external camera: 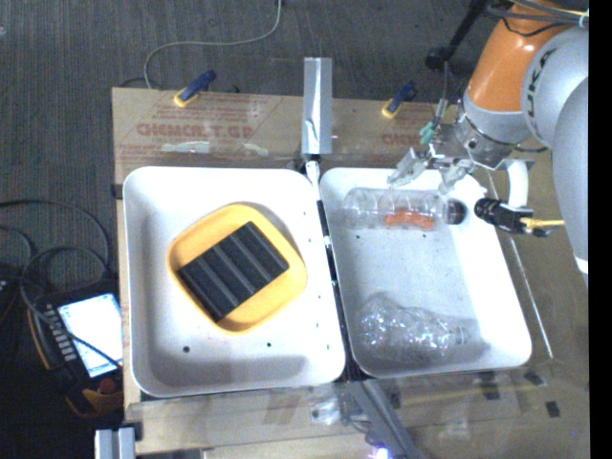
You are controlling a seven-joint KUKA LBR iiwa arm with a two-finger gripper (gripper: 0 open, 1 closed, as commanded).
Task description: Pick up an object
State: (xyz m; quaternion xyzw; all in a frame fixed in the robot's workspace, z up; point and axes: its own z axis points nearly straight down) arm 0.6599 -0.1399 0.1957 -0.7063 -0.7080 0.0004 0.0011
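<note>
Two clear bottles [414,328], one yellow tray [239,267]

Readable text stands in one place: the brown cardboard sheet [220,127] lying under the far edge of the bins. Faded red capitals are printed on it behind the left bin [143,256]; they appear to read "CHEMCRAFT", but the letters are too pale and small to confirm. A second patch of the same red print sits on the cardboard behind the right bin [497,285], near the gripper [432,168], and cannot be read.
</note>
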